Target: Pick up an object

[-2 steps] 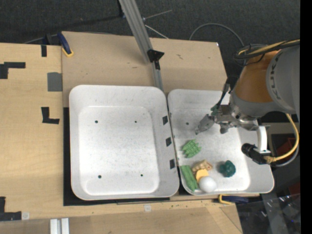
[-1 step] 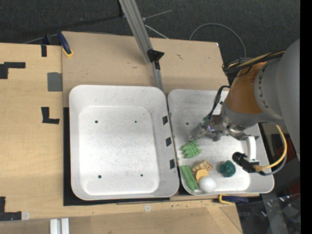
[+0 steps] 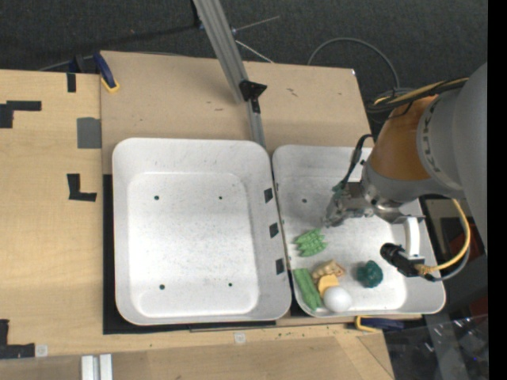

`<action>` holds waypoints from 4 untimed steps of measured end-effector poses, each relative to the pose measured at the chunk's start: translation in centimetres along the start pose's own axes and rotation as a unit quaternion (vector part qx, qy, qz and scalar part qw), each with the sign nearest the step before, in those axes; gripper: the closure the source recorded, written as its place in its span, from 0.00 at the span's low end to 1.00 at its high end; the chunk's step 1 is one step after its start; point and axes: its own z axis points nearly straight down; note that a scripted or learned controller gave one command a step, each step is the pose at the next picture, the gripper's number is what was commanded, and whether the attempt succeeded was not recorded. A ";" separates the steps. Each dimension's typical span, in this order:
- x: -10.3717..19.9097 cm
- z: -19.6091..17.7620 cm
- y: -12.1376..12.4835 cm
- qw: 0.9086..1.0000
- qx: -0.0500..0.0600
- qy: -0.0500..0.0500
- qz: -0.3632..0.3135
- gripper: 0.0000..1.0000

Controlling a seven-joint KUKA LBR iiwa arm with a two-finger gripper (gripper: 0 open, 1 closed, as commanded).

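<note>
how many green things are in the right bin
3. A spiky light green toy sits mid-bin, a long green piece lies along the front left corner, and a dark green lump is front right. The arm may hide others.

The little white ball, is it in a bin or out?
In. The small white ball sits in the right-hand shallow white bin, near its front edge.

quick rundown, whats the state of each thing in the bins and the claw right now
Claw: low over the right white bin, nothing seen between its fingers.
Light green ridged toy: lying on the bin floor, just below the claw.
Long green piece: lying along the bin's left wall.
Tan blocky object: resting by the white ball.
Dark green round object: lying apart, untouched.
Left white bin: nothing in it.
</note>
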 end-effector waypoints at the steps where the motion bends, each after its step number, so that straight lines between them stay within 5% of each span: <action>1: 0.4 -6.2 -0.3 1.000 -0.004 -0.001 0.000 1.00; 3: 0.8 -16.5 0.2 1.000 -0.003 -0.001 0.000 1.00; 4: 5.6 -15.6 -1.0 1.000 0.000 0.000 -0.001 1.00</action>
